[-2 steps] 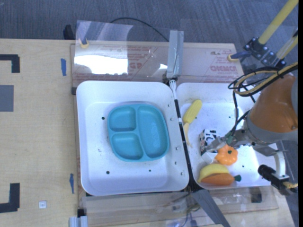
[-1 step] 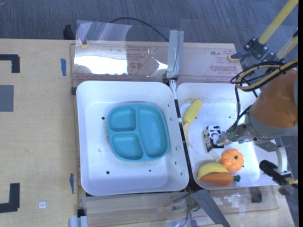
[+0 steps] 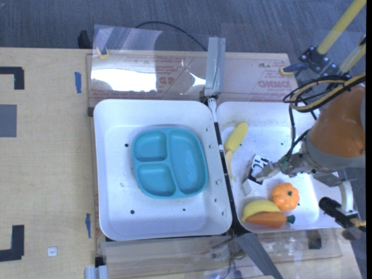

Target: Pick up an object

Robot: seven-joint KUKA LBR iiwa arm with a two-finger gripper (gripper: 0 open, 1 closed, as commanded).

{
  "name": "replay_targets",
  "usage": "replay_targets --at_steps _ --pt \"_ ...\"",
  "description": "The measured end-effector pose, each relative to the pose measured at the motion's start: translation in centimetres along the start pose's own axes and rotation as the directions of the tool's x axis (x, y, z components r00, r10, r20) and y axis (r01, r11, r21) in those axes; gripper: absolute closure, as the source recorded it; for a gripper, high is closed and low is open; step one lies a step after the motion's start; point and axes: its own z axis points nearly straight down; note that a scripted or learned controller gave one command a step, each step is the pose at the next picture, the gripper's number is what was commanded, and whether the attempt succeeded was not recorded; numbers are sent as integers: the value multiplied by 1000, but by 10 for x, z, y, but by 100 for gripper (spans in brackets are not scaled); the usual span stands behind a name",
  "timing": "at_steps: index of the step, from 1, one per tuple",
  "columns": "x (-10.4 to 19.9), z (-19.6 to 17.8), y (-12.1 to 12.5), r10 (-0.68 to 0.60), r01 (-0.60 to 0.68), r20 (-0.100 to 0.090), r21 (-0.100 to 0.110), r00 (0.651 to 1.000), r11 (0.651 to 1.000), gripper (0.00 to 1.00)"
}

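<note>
place: robotics lab — wooden bench (image 3: pixel 40 173) | two white bins (image 3: pixel 110 156) | clear shield (image 3: pixel 145 63) — loose cables (image 3: pixel 317 92)

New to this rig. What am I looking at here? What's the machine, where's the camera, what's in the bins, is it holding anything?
One camera, fixed above the bench, looks down at a slant on two shallow white bins side by side. The machine is a KUKA robot arm, grey with an orange band, reaching in from the right; a program drives it to pick up an object. Its two-finger gripper hangs over the right bin, and I see nothing between its fingers, though the view is too small to tell whether they are open. The left bin holds a blue divided tray. The right bin holds a pale yellow banana-like piece near the divider, and at its near edge a small orange pumpkin, a yellow banana and a carrot close together.
</note>
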Motion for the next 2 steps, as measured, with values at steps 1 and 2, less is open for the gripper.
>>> replay_targets --at_steps 1,2 --pt "15 -39 -10 -380 381 -23 52 925 923 0" --pt "13 12 35 -496 496 -15 31 868 868 0"
